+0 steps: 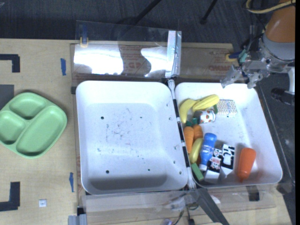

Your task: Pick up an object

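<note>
The right bin point(267, 139) holds a pile along its left wall: yellow bananas point(201, 104), an orange carrot point(189, 137), a blue bottle point(208, 147), a black-and-white box point(226, 156) and a small white and red piece point(206, 117). An orange cylinder point(246, 162) lies near the bin's front right, and a small speckled pad point(227, 107) sits near the back. My gripper point(240, 82) hangs over the back rim of the right bin, above and right of the bananas. Its fingers are spread open with nothing between them.
The left bin point(124, 132) sits beside the right one, sharing a middle wall. A green divided plate point(30, 124) rests on the bench at far left. A clear plastic panel point(126, 55) stands behind the left bin.
</note>
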Available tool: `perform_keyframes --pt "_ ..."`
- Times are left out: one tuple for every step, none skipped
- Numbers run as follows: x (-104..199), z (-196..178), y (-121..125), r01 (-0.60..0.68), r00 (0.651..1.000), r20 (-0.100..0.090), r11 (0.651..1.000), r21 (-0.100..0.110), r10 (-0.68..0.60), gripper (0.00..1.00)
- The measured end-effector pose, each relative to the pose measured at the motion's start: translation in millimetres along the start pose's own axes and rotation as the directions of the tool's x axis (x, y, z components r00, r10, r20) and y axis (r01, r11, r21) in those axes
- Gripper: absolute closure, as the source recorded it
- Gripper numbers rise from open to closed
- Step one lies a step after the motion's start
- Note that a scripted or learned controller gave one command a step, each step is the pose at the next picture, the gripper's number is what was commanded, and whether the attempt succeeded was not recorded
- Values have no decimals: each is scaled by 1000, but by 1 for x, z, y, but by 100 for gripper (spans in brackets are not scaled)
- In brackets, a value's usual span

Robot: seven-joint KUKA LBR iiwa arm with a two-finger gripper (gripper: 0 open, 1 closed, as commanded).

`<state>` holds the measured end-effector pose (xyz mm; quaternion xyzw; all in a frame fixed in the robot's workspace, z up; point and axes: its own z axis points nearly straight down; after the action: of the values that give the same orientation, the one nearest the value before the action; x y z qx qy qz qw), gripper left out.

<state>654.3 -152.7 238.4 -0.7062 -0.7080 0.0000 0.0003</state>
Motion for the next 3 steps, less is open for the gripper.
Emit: perform_keyframes --pt "-16 30 -61 -28 1000 0 1000 0 28 0" --pt "-1 75 -96 -27 1000 0 1000 0 27 0" --pt "49 77 -159 45 999 -1 999 1 -45 0"
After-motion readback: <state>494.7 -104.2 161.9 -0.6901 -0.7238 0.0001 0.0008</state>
